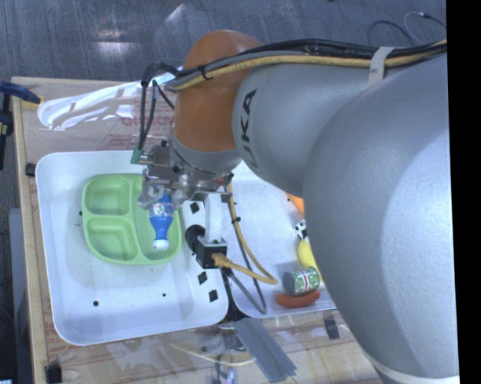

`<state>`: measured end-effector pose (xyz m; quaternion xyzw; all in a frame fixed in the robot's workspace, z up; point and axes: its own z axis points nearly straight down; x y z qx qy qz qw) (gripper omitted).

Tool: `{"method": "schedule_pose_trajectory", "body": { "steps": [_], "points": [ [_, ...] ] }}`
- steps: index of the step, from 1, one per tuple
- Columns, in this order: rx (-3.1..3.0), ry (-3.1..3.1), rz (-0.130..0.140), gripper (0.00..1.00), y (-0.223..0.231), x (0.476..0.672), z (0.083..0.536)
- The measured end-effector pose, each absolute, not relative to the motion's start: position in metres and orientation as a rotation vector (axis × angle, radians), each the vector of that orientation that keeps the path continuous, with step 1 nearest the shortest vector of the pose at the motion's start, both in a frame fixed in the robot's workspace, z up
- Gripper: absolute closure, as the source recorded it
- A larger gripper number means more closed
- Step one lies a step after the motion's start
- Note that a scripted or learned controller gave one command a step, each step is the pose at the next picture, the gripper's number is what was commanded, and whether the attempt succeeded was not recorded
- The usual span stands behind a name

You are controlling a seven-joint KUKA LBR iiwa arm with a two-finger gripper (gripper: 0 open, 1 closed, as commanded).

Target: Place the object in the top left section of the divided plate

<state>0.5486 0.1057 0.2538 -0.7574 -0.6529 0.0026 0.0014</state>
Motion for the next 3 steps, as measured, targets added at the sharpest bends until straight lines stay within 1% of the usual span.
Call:
{"method": "schedule_pose_trajectory", "body": {
  "steps": [1, 2, 3],
  "points": [
    [-2.378, -2.049, 0.008, 0.00, 0.106, 0.549, 0.254],
    [-2.370, -2.052, 0.014, 1.00, 0.106, 0.549, 0.262],
    [-2.486, -1.916, 0.008, 1.00, 0.118, 0.631, 0.289]
  ]
}}
